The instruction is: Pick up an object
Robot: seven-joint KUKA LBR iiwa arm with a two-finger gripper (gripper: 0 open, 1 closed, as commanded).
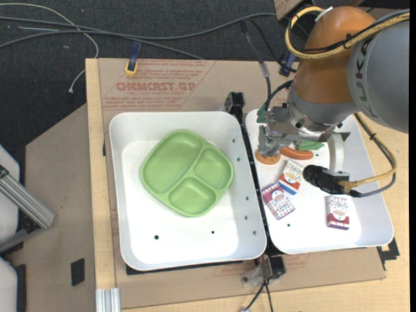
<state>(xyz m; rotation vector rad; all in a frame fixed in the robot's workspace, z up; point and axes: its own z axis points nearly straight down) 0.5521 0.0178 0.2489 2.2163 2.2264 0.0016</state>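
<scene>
From my remote station, I am looking across the cardboard-covered tabletop (pixel 156 86). On it, the left bin (pixel 123 174) is carrying a green divided plate (pixel 187 172), which is lying flat and turned at an angle near the bin's middle. It is sitting well apart from the arm, and I am judging it too broad and flat for an easy pick. Past the rims where the two bins are meeting, the gripper (pixel 269 147) is hanging close to the left wall of the right bin (pixel 383 229). It is pointing down directly over a small orange piece (pixel 266 156), which I am taking as the object being targeted, and that placement is suggesting a straight top-down attempt. The wrist is crowding that spot, so I cannot tell whether the gripper is open or closed, or whether it is touching the orange piece. Just beside it, an orange-and-green item (pixel 301 153) is lying partly under the wrist, its outline cut off. Further right, a pale packet (pixel 292 173), a red-and-blue packet (pixel 278 201) and a third packet (pixel 338 212) are lying loose, their print too small to read. The arm's bulk is hiding the far part of the right bin.
</scene>
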